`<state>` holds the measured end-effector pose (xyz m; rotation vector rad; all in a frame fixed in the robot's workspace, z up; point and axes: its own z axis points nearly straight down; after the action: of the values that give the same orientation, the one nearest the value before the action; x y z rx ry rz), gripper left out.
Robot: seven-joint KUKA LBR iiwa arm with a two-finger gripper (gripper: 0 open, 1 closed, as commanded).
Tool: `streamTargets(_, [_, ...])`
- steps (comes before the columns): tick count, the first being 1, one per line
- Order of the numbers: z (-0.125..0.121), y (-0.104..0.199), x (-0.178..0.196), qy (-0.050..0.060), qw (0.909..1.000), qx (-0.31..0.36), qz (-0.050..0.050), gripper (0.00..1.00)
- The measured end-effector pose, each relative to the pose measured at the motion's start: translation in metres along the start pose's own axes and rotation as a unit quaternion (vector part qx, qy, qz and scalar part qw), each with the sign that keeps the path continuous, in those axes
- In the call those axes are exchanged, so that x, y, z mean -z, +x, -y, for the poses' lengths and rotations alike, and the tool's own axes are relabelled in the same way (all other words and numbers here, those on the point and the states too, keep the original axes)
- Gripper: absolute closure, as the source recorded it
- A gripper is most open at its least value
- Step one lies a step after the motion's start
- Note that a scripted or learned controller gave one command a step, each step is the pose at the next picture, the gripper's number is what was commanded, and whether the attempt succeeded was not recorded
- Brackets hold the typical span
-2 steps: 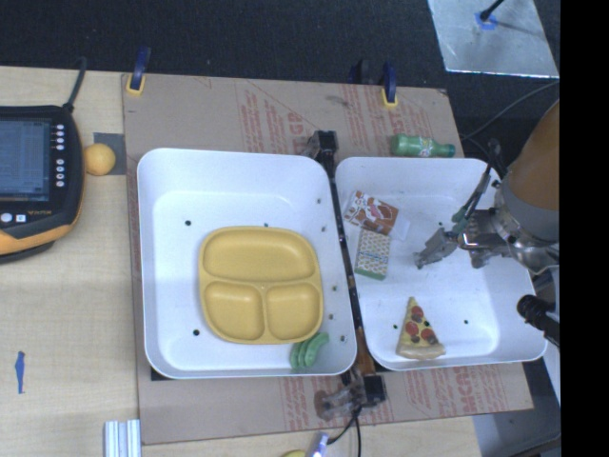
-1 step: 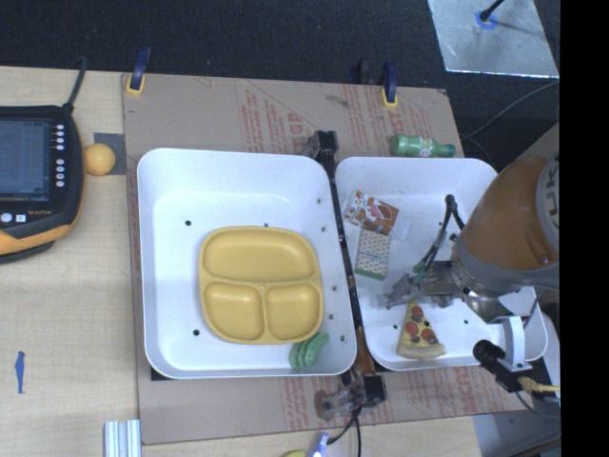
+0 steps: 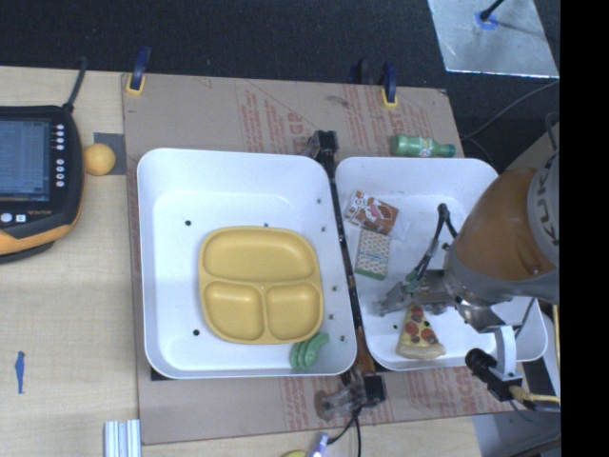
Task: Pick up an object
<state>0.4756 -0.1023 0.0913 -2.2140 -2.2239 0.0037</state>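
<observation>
Camera view: jaws (image 3: 404, 298) state unclear, beside pizza slice (image 3: 419, 334), card packets (image 3: 372, 231) near.

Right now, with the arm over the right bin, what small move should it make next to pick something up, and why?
Probably a short descent onto the pizza slice. The gripper hangs just above the slice's upper end in the right bin, and nothing shows between its fingers.
</observation>
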Motion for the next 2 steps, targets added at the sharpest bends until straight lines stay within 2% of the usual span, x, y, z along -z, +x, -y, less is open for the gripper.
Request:
streamTargets(1, [-0.0004,-0.0008,0.0101,0.000,1.0000,0.002,0.000,1.00])
streamTargets(2, [-0.0003,-0.0008,0.0101,0.000,1.0000,0.002,0.000,0.00])
